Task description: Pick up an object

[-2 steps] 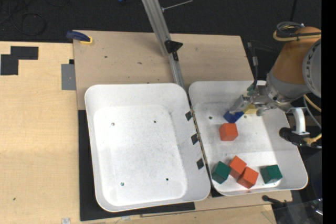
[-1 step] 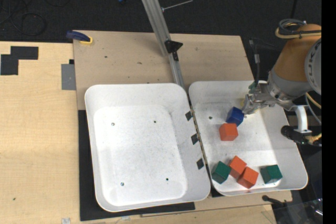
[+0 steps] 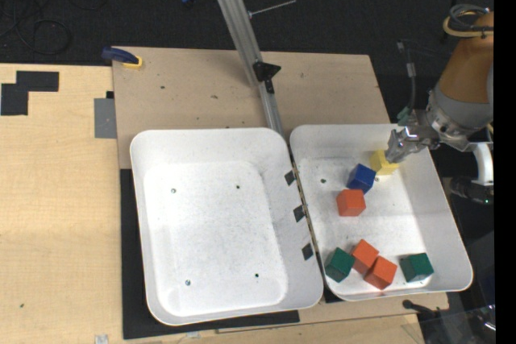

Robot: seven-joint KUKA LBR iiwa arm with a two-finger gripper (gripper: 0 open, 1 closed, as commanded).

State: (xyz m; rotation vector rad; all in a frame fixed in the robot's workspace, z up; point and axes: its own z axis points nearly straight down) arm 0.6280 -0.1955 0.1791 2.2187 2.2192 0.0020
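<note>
My gripper (image 3: 397,151) hangs over the upper right part of the right bin (image 3: 451,254), right above a yellow block (image 3: 384,165) that it partly covers. A blue block (image 3: 362,177) lies just left of the yellow one, and a red block (image 3: 351,202) sits below the blue one. Near the bin's front edge lie a dark green block (image 3: 339,263), two orange-red blocks (image 3: 365,254) (image 3: 381,272) touching each other, and another green block (image 3: 416,267). Nothing shows between the fingers.
The left bin (image 3: 161,165) sits beside the right one, joined by black clips (image 3: 299,212) along the shared edge. A slanted aluminium rail (image 3: 240,28) rises behind the bins. The arm's orange band (image 3: 466,72) enters from the right.
</note>
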